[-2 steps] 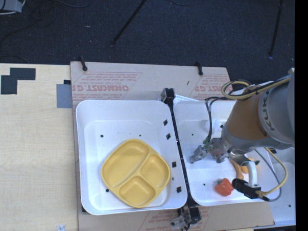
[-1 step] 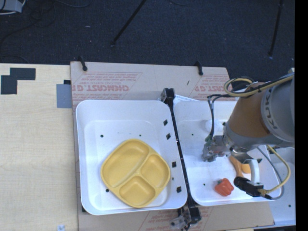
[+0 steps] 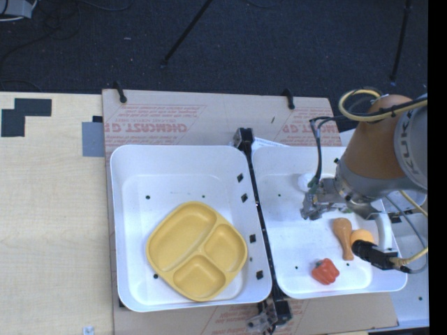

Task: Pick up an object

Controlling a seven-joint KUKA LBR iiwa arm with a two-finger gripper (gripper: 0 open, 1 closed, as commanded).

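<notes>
Camera view: the grey arm with its orange band reached into the right white plastic bin [image 3: 293, 187]. The tool [image 3: 312, 208] hung low over the bin floor; how far it was open could not be told, and nothing showed in its grip. A tan wooden spoon-shaped piece [image 3: 343, 234] lay near it, a red lumpy pepper-like toy [image 3: 325, 271] nearer the front rim. A glossy yellow three-compartment plate [image 3: 197, 250] sat in the left white bin [image 3: 133, 187].

yellow tray [image 3: 196, 250], red pepper [image 3: 325, 271], white bins [image 3: 126, 187].
</notes>
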